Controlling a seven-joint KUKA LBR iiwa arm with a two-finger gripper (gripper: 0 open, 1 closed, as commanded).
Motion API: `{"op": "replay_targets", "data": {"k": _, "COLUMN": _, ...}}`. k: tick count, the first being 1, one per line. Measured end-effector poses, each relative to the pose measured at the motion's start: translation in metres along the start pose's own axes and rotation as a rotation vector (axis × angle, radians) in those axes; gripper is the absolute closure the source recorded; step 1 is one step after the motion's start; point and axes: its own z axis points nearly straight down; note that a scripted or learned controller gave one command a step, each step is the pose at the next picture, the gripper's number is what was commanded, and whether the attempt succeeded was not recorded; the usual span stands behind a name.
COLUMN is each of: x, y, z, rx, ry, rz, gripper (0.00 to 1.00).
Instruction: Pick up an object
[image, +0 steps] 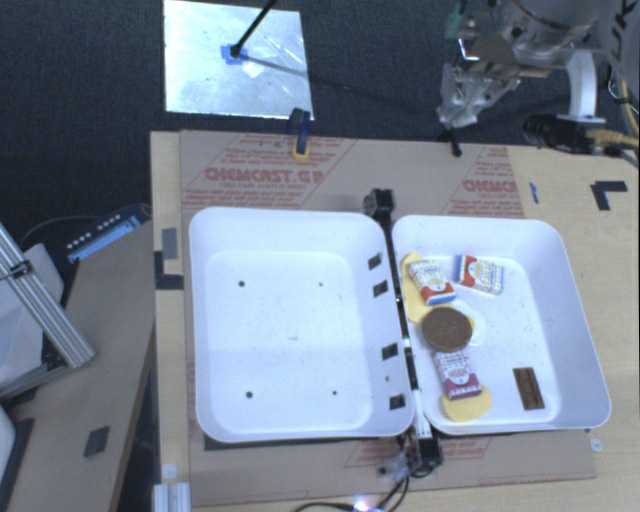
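The gripper (458, 112) hung above the bench beyond the right bin (570, 270), well clear of it; whether it was open could not be told, and nothing showed in it. In the right bin lay 2 packets (432, 281) (480, 273), a brown disc (446, 328), a third packet (457, 373) and a brown bar (528, 388). The left bin (215, 235) adjoined it.

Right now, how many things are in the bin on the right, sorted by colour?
Red-and-white packets: 3
Brown round disc: 1
Brown bar: 1
Yellow flat pieces: 2
Total: 7
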Motion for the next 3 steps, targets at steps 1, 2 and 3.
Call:
{"op": "replay_targets", "data": {"k": 1, "x": 0.022, "y": -0.002, "z": -0.027, "rx": -0.001, "ry": 0.000, "rz": 0.001, "gripper": 1.00}}
{"op": "replay_targets", "data": {"k": 2, "x": 0.045, "y": 0.000, "z": -0.036, "rx": 0.000, "ry": 0.001, "rz": 0.001, "gripper": 1.00}}
{"op": "replay_targets", "data": {"k": 3, "x": 0.065, "y": 0.000, "z": -0.055, "rx": 0.000, "ry": 0.000, "rz": 0.002, "gripper": 1.00}}
